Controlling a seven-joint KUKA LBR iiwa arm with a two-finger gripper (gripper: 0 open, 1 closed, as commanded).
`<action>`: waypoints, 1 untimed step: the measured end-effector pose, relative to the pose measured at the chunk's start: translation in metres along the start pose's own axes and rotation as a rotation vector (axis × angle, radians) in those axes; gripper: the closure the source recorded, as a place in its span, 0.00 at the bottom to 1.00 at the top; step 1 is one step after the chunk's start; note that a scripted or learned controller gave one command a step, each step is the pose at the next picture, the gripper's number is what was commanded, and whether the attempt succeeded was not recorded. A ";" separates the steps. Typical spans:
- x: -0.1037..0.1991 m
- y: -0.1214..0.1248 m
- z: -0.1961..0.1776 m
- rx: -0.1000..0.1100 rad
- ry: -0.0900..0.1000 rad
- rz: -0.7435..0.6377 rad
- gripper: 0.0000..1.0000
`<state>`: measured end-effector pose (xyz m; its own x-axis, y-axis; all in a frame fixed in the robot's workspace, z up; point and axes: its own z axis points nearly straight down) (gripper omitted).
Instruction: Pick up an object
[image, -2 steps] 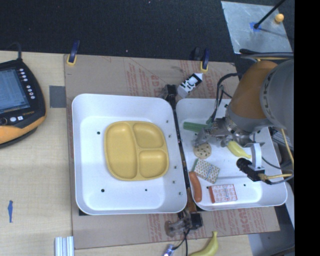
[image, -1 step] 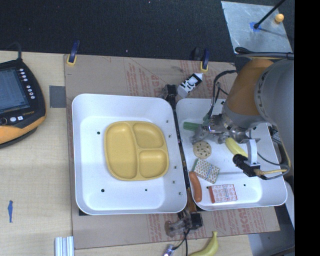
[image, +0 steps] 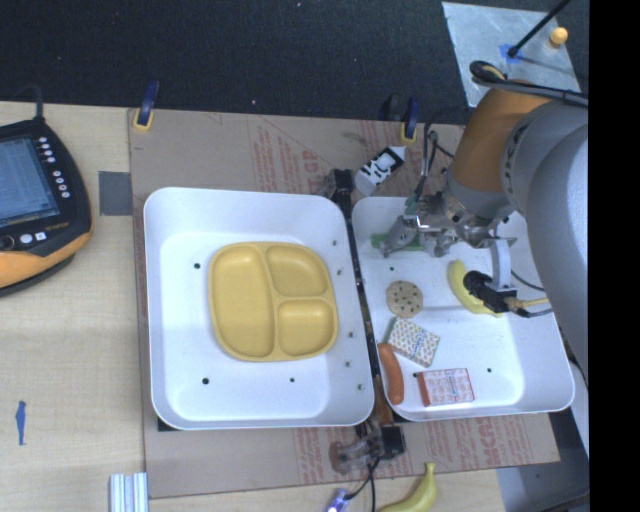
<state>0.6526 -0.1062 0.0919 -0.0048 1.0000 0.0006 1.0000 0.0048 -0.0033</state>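
Several things lie in the right bin (image: 540, 395): a banana (image: 462, 285) at three o'clock, a cookie (image: 404, 297) mid-bin, a sausage (image: 391, 373) at seven. Whether the gripper (image: 425, 235), at eleven o'clock, is clenched I cannot tell. Best to centre squarely over one item before descending.

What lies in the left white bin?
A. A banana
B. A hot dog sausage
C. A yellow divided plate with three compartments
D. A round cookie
C. The yellow divided plate lies alone in the left bin, while the cookie, the sausage and the banana are all in the right bin.
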 end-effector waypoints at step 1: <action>-0.046 -0.027 0.000 0.001 0.000 0.003 0.00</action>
<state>0.6256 -0.1526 0.0917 -0.0015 1.0000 0.0010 1.0000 0.0016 -0.0042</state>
